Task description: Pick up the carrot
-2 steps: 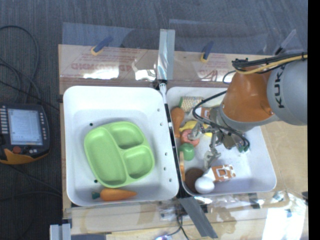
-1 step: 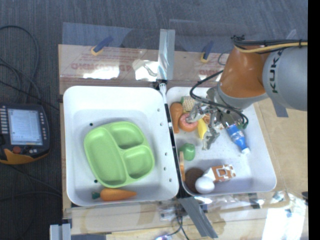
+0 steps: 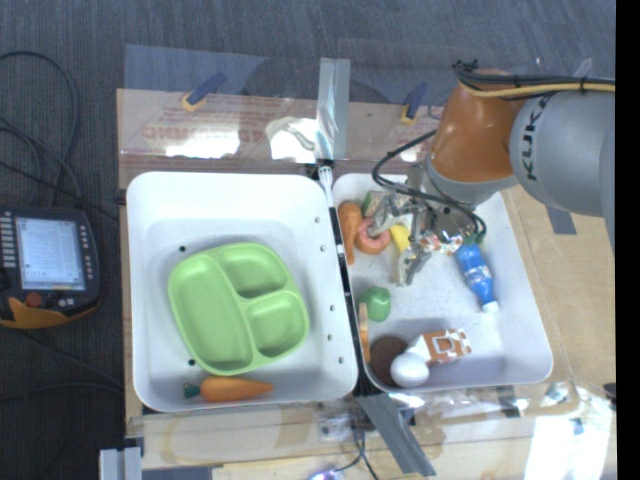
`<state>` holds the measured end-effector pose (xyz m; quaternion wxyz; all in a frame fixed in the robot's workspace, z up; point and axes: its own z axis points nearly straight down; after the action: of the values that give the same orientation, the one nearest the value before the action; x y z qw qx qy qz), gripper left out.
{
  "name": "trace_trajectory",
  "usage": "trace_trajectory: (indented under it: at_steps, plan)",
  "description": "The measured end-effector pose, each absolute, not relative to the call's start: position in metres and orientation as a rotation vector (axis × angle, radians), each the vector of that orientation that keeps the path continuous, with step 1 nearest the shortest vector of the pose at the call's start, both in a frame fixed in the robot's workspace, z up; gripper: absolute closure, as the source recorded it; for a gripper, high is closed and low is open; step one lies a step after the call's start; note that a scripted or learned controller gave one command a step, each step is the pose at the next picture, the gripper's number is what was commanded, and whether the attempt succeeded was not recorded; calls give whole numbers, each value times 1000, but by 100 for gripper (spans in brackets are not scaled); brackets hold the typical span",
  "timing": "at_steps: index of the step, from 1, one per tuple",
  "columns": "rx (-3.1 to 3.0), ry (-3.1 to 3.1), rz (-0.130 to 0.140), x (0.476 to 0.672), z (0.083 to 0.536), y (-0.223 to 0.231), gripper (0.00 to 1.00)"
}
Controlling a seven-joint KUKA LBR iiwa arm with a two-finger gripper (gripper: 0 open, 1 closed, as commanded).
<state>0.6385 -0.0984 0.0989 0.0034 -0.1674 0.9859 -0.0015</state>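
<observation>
Nearest of all, the carrot (image 3: 236,389) lies in the left bin (image 3: 150,228), close against its near wall, just on the near side of the green divided plate (image 3: 238,306). Its long axis runs left to right, with the green top at the left end and the orange body pointing right.

The gripper (image 3: 412,253) hangs over the far half of the right bin (image 3: 520,308), among a clutter of small things: a blue bottle (image 3: 476,275), a small green piece (image 3: 377,301) and a white round thing (image 3: 409,369) nearer the front. Whether the gripper is open or closed I cannot tell; cables and parts crowd it. Nothing of the carrot is near it.

So the carrot lies well apart from the gripper, to the left and nearer, across the wall between the bins. Any approach, I judge, must cross that wall and close across the short width.

Beyond, the wooden bench (image 3: 200,128) meets grey carpet (image 3: 60,8); a control pendant (image 3: 45,258) lies left.
</observation>
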Motion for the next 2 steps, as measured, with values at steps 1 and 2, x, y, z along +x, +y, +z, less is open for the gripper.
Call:
trace_trajectory:
  at_steps: [1,2]
  plan:
    - [-327,3094,-8,563,98,-96,0]
    - [57,3113,-1,608,97,-95,0]
